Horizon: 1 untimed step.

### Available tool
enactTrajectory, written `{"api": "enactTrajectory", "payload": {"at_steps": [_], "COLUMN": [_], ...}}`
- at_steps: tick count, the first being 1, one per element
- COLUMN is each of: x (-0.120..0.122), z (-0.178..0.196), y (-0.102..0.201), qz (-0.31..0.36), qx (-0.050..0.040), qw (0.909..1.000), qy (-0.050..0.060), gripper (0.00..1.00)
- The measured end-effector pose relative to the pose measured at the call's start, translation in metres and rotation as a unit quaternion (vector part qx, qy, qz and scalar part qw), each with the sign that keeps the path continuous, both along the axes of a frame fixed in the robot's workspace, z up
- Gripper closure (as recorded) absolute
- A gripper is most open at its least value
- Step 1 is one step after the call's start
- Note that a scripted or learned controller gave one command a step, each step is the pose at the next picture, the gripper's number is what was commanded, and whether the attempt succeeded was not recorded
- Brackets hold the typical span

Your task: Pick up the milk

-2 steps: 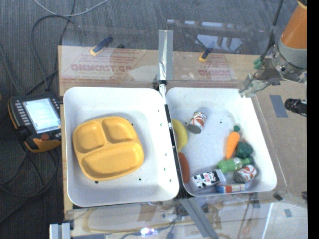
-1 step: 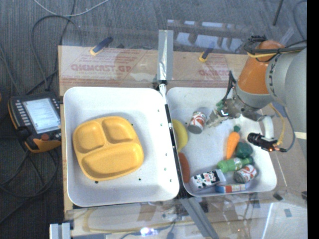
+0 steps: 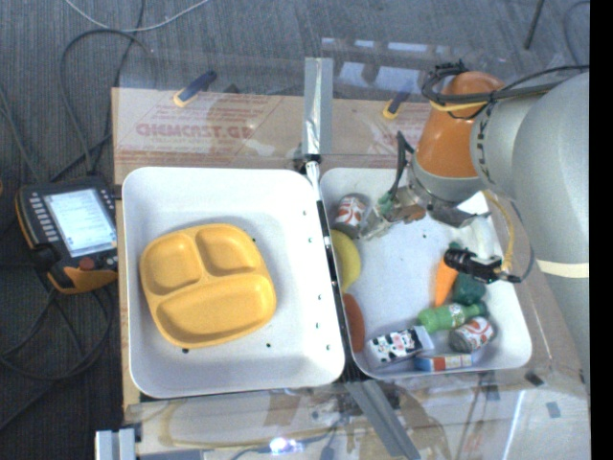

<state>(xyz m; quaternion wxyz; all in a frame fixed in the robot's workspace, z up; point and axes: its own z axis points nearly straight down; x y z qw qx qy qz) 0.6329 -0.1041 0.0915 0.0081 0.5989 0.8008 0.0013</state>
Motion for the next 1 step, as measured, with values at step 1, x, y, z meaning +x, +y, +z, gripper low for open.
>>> {"api": "enactTrajectory", "payload": {"at_steps": [1], "x": [-0.0765], "z": [0.0], "y": [-0.0345], "qz": [-0.045], "qx": [0.0022], "qw": [0.999], "qy": [0.0], "gripper": [1.0]}}
